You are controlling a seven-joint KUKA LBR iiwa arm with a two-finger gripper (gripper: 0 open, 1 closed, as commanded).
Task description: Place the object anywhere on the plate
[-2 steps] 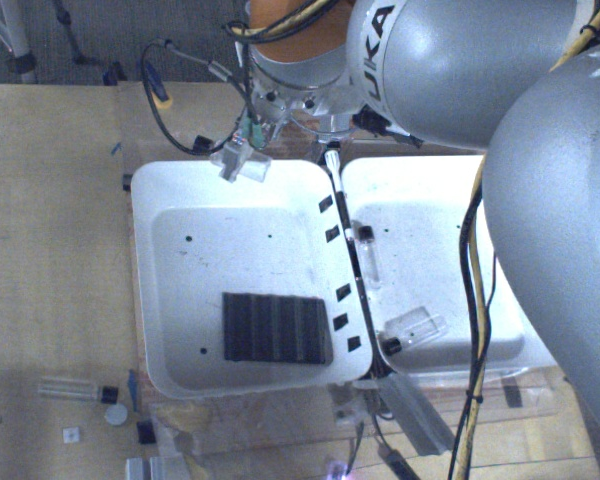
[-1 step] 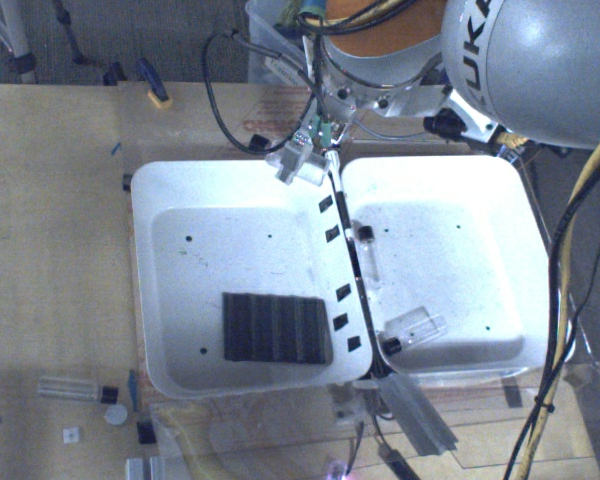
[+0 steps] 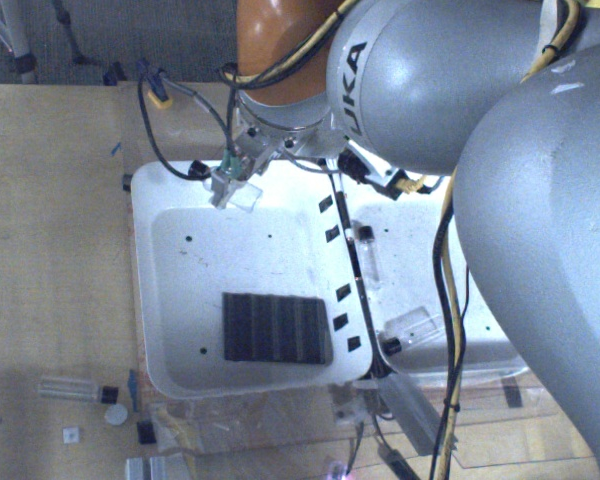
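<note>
Clear, boxy plastic object (image 3: 242, 195) pinched between fingers of gripper (image 3: 232, 180), hanging above far-left corner of left white shallow bin (image 3: 170, 298). Dark ribbed rectangular plate (image 3: 276, 328) lies on bin floor nearer camera, well apart from object. Judgement: grasp done; carry toward plate and release left.

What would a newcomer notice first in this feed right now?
The grey KUKA arm with its orange band dominates the upper right. Its gripper sits over the left white bin, near the far rim. A dark ribbed rectangular plate lies on that bin's floor, toward the near side.
</note>
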